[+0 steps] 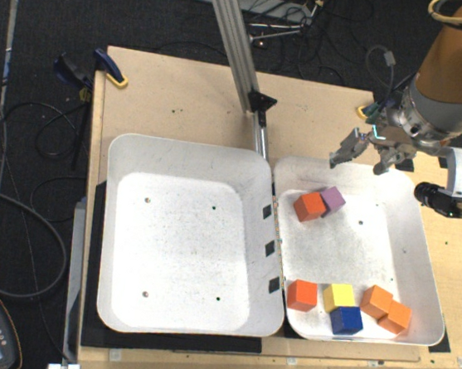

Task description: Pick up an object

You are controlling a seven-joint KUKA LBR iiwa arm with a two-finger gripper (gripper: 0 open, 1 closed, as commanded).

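Observation:
My gripper (364,155) hangs above the far edge of the right bin (424,245), its two fingers spread apart with nothing between them. Below and to its left, an orange block (310,206) and a purple block (332,199) lie touching near the bin's far left. Along the bin's near edge lie an orange block (302,294), a yellow block (338,296), a blue block (346,320) and two more orange blocks (387,308) close together.
The left bin (179,236) sits beside the right one. A slanted metal pole (236,38) crosses behind the bins. Clamps (103,68) grip the bench's far left corner. Cables lie on the dark floor at left.

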